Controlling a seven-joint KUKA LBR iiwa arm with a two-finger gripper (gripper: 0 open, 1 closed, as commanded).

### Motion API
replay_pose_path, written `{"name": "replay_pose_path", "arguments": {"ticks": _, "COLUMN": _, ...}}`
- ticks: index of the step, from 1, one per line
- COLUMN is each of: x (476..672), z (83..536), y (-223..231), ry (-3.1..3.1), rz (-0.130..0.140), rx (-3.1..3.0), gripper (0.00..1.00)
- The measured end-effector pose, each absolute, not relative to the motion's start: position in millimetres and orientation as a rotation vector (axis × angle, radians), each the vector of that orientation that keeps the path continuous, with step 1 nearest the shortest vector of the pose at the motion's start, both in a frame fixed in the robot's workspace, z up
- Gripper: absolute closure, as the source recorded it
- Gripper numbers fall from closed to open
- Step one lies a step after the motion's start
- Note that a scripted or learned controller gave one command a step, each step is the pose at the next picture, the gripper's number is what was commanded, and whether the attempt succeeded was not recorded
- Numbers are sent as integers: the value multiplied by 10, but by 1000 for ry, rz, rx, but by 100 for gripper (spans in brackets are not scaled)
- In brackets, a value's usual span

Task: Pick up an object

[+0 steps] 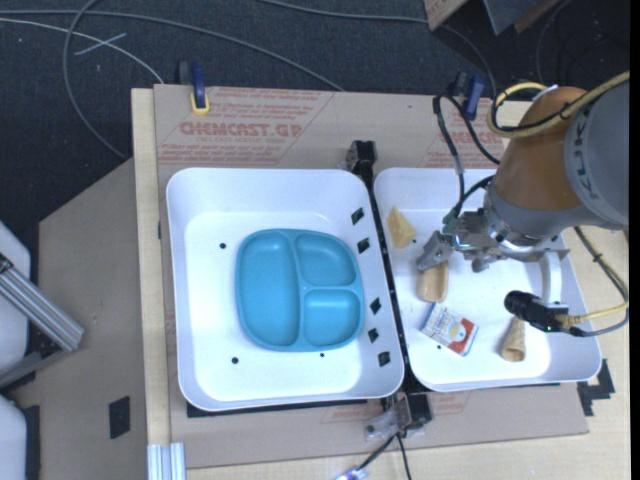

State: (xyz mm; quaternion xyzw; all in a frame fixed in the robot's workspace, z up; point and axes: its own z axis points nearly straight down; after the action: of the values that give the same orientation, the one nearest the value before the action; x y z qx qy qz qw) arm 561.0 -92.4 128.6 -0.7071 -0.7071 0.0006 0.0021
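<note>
Objects for picking are gathered in the right bin (575,368): a pale wedge (401,228) near its upper left corner, a tan piece (433,284) below that, a small white and red packet (448,329) toward the front, and a tan cone (514,339) at the lower right. A blue divided plate (298,289) is held in the left bin (190,268). The gripper (462,252) is seen low over the right bin, just beside the tan piece; whether anything is grasped cannot be told.

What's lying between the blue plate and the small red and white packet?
In the camera view, the black divider where the bins meet, between the blue plate and the packet.
</note>
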Motion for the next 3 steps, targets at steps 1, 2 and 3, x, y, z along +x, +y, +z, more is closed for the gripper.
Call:
{"name": "replay_pose_path", "arguments": {"ticks": 1, "x": 5603, "z": 823, "y": -917, "ry": -2217, "rz": 4, "rx": -2218, "gripper": 0}}
{"name": "replay_pose_path", "arguments": {"ticks": 2, "x": 5616, "z": 957, "y": -915, "ry": -2219, "rz": -2, "rx": -2221, "gripper": 100}}
{"name": "replay_pose_path", "arguments": {"ticks": 3, "x": 5542, "z": 1549, "y": -925, "ry": -2224, "rz": -5, "rx": -2224, "gripper": 100}}
